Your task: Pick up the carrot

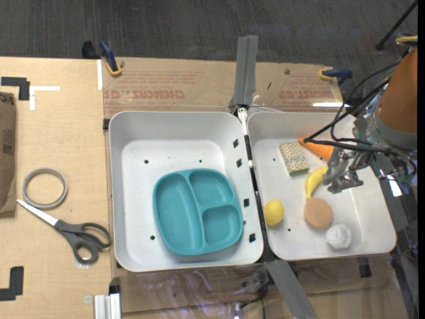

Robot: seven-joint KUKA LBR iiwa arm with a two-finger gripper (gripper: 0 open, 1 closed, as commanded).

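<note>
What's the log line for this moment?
gripper: over right bin, beside banana | carrot: in bin, not held

The carrot (317,149) lies partly hidden behind cables (345,135).

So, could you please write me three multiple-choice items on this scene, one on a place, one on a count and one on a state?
1. Where does the carrot lie?
A. in the right bin
B. in the left bin
C. on the cardboard by the scissors

2. How many compartments does the teal divided plate have?
A. two
B. three
C. five

3. What state is the carrot in?
A. raised above the bench
B. lying on the bin floor
C. resting on the teal plate

Answers: 1 A, it lies near the back of the right bin, beside the sponge. 2 B, three hollows show. 3 B, it lies flat behind the banana, with the gripper close by.
</note>
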